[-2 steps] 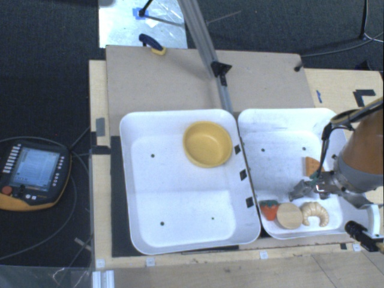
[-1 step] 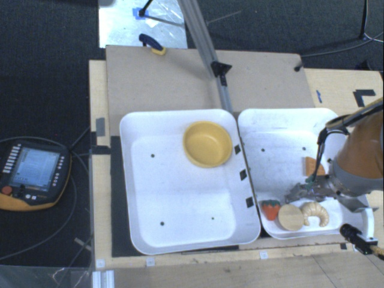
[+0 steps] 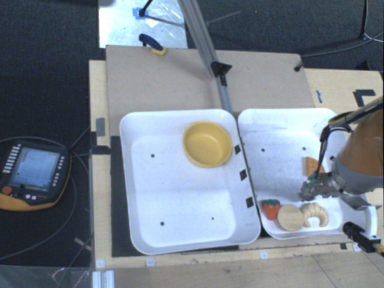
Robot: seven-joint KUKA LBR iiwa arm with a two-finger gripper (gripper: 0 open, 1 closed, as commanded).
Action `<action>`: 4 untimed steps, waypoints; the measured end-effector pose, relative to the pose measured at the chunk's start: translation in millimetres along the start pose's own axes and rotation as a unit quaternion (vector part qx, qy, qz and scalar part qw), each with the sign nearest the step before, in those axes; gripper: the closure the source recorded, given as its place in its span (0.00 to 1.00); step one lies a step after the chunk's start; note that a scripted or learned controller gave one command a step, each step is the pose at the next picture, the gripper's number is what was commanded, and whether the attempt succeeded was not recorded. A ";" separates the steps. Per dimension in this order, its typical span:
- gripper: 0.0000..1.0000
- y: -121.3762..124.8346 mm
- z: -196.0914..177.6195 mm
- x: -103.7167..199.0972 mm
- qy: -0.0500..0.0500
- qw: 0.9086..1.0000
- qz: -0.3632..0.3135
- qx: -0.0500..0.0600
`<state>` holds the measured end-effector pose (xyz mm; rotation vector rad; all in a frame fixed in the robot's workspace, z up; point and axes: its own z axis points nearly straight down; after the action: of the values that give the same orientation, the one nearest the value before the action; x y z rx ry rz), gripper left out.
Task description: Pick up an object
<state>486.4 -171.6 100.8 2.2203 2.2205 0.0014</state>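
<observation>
Along the front edge of the right bin (image 3: 282, 122) lie a red tomato-like toy (image 3: 270, 209), a tan round disc (image 3: 290, 217) and a croissant (image 3: 316, 214), close together. The gripper (image 3: 313, 188) hovers just behind them; whether its fingers are parted I cannot tell. Best to settle squarely over one item, probably the croissant, clear of its neighbours. Farther back, an orange wedge (image 3: 311, 164); the left bin (image 3: 138, 161) holds a yellow bowl (image 3: 207, 143).

Croissant (image 3: 316, 213), round biscuit (image 3: 290, 218), strawberry (image 3: 270, 208); right bin.
</observation>
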 end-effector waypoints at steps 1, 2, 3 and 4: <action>1.00 3.4 -61.8 2.0 0.000 1.000 -0.001 -0.002; 1.00 4.7 -110.8 1.8 0.000 1.000 0.000 -0.002; 1.00 21.9 -107.7 57.0 0.001 1.000 -0.003 0.000; 1.00 33.9 -118.0 100.9 0.001 1.000 -0.002 0.000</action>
<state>520.1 -70.6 218.7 2.2162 2.2264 0.0023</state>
